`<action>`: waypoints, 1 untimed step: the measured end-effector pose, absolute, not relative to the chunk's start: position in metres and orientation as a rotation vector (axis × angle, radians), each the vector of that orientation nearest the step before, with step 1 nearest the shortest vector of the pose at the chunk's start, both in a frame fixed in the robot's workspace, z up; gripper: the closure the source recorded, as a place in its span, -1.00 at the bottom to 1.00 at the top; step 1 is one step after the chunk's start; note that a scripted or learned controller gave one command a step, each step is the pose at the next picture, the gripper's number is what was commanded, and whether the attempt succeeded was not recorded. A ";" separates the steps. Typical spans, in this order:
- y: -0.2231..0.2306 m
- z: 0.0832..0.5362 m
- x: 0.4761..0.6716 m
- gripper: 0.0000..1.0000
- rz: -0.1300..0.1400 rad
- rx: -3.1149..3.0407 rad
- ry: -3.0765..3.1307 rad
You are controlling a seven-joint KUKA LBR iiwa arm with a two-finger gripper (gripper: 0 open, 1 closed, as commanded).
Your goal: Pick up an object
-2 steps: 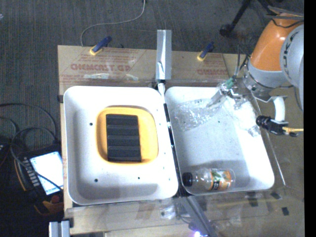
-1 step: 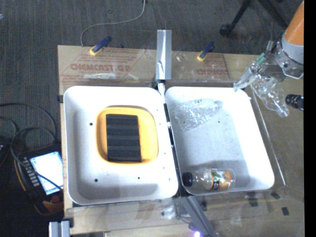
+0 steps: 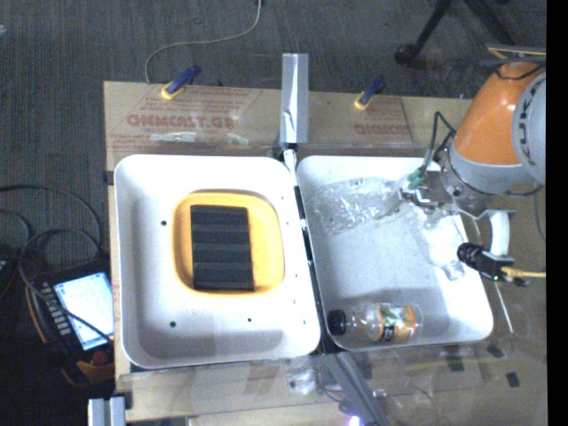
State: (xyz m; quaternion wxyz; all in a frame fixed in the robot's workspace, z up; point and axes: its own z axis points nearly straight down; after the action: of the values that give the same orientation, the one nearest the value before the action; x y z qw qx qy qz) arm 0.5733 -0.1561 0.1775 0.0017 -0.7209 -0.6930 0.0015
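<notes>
Two shallow white plastic bins are seen side by side on the bench. In the left bin point(image 3: 133, 264), a yellow rounded-square sponge with a black ribbed scrubbing pad point(image 3: 228, 242) is laid flat near the centre.

In the right bin point(image 3: 373, 264), a clear plastic bottle with a black cap and an orange-green label point(image 3: 377, 322) is laid on its side at 6 o'clock, along the near wall, cap pointed to 9 o'clock. A crumpled clear plastic wrapper point(image 3: 355, 202) is spread at 11 o'clock in that bin.

The grey arm with the orange band point(image 3: 501, 127) is positioned over the right bin's 2 o'clock corner. The two-finger gripper point(image 3: 424, 187) is located at the wrapper's 3 o'clock end, touching or just beside it; which cannot be told. Finger state cannot be told, as the tips are blurred against the white bin. The bottle is well apart from the gripper.
</notes>
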 end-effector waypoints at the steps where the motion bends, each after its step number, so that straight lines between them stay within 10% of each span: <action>1: -0.178 0.198 0.512 -1.00 0.002 -1.942 -2.468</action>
State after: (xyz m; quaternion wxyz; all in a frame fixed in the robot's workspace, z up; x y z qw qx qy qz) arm 0.5124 -0.1776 0.1980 0.0005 -0.6184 -0.7859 0.0006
